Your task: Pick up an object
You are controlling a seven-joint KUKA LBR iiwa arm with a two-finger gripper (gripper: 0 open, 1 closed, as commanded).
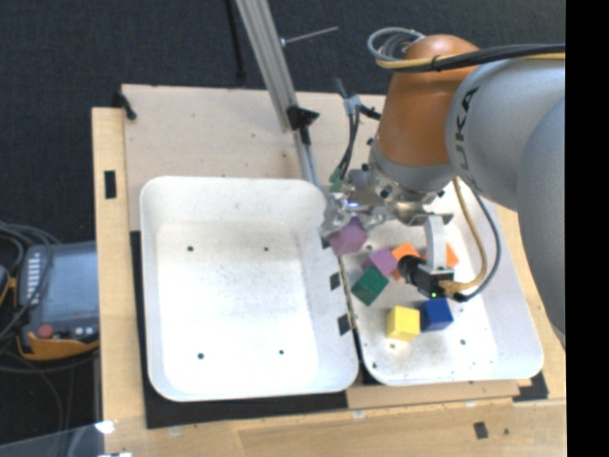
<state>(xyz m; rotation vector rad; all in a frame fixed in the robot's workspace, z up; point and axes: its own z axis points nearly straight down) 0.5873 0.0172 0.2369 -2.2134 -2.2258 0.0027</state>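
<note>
My gripper [344, 219] hangs from the grey and orange arm over the rim between the two bins. A mauve block [348, 238] sits between its fingertips, and it looks lifted above the left edge of the right bin [495, 350]. Just right of it in that bin lie a second mauve block [383, 259], a green block [370, 285], an orange block [407, 251], a yellow block [402, 323] and a blue block [437, 314]. The arm's body hides the back of the right bin.
The left bin [238, 284] is a wide white tray beside the gripper. A slanted metal post [276, 74] rises behind the bins. Cables [476, 255] loop from the wrist over the blocks. A handheld controller [52, 293] lies off the bench at left.
</note>
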